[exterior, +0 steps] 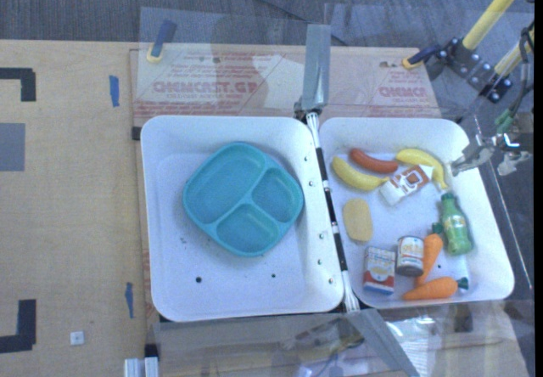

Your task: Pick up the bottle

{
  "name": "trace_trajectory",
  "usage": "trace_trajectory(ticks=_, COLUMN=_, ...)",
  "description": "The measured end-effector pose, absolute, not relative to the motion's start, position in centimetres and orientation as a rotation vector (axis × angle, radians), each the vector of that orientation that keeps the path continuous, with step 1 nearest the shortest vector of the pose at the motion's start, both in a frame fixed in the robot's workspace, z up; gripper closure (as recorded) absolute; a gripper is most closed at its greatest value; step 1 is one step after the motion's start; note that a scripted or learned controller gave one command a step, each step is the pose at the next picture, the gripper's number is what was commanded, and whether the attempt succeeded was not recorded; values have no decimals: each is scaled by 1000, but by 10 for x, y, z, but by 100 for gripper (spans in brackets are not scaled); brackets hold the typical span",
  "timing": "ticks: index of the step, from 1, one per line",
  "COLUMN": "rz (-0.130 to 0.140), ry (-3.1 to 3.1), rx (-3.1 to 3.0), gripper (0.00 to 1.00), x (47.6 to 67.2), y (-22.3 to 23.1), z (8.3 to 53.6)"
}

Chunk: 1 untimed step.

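Note:
The green bottle (455, 228) lies in the right bin (501, 269) near its right wall, with its cap pointing to the far side. An orange carrot (429, 254) rests against its lower left side. My gripper (475, 154) hangs over the bin's far right corner, above and to the right of the bottle and apart from it. A yellow banana (422, 160) lies just left of the gripper. Nothing shows in its grasp.
The right bin also holds a red sausage (373, 161), a second banana (356, 175), a small white carton (405, 184), a tan oval piece (358, 220), two cans (410, 256) and another carrot (433, 289). A teal divided plate (243, 197) sits in the left bin (170, 282).

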State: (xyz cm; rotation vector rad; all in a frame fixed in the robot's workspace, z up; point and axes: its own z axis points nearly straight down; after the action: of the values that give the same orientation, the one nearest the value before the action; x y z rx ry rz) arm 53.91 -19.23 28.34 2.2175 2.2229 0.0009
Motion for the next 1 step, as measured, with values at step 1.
trace_trajectory(ticks=1, rz=0, ry=2139, rx=2301, gripper=0, x=534, y=-210, z=165)
